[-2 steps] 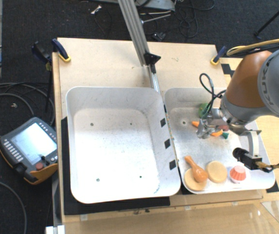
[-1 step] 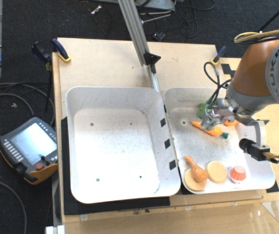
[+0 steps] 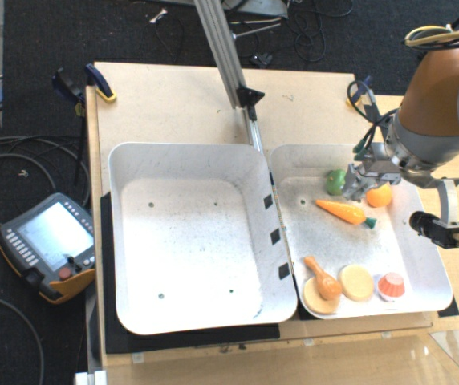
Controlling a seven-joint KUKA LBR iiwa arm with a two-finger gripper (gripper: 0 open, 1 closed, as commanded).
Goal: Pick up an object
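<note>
1. Overhead, the grey arm point(image 3: 438, 95) with its orange band reaches in from the right and ends over the far part of the right bin point(image 3: 422, 295).
2. Its gripper point(image 3: 363, 181) hangs low among the toy food there; whether it is spread wide, drawn narrow or holding anything cannot be told from this angle.
3. Just left of the gripper lies a small green object point(image 3: 335, 181), and just right of it a round orange fruit point(image 3: 379, 196), partly covered by the wrist.
4. Slightly nearer, a carrot point(image 3: 342, 210) with a green stub at its right end lies slantwise on the bin floor, close under the gripper.
5. Along the near edge of the right bin sit three more pieces in a row: an orange pear-shaped piece point(image 3: 322, 277) resting on a pale disc, a tan round biscuit-like piece point(image 3: 357, 282), and a small red-and-white piece point(image 3: 391, 286).
6. Beside it, the left bin point(image 3: 125, 207) shows a bare, speckled white floor.
7. Off the bench at the left, a teach pendant point(image 3: 46, 245) with a lit screen lies on the dark floor.
</note>
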